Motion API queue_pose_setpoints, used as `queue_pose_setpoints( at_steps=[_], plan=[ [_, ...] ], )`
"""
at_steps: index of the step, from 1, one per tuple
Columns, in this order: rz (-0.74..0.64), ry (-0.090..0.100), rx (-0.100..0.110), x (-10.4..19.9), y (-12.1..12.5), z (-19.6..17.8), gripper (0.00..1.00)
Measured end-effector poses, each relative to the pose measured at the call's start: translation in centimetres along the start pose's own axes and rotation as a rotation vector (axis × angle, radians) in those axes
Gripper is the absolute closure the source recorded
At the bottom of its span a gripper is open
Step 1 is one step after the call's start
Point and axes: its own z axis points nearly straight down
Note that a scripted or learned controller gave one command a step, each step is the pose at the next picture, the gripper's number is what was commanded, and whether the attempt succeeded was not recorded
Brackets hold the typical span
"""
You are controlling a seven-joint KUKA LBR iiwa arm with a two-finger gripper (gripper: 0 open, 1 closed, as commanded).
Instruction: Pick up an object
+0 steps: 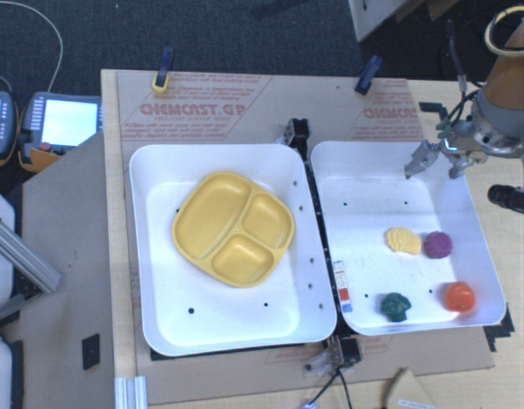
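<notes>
Hovering: our claw wide apart, holding nothing | toys at five o'clock in right bin | picking left to do

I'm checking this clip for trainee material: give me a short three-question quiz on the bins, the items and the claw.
1. True or false: the yellow divided plate lies in the left bin.
2. How many small items lie in the right bin?
3. Which item lies nearest the claw? A) green item B) pale yellow item C) orange item

Key
1. True.
2. Four: the pale yellow item, the purple item, the green item and the orange item.
3. B. The claw is open above the right bin's far right corner, with nothing between its fingers.
</notes>
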Motion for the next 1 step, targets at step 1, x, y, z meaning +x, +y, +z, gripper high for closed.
queue_pose_setpoints(
  at_steps=[1],
  plan=[
    [0.0,0.0,0.001,0.44,-0.39,6.37,0.0]
  ],
)
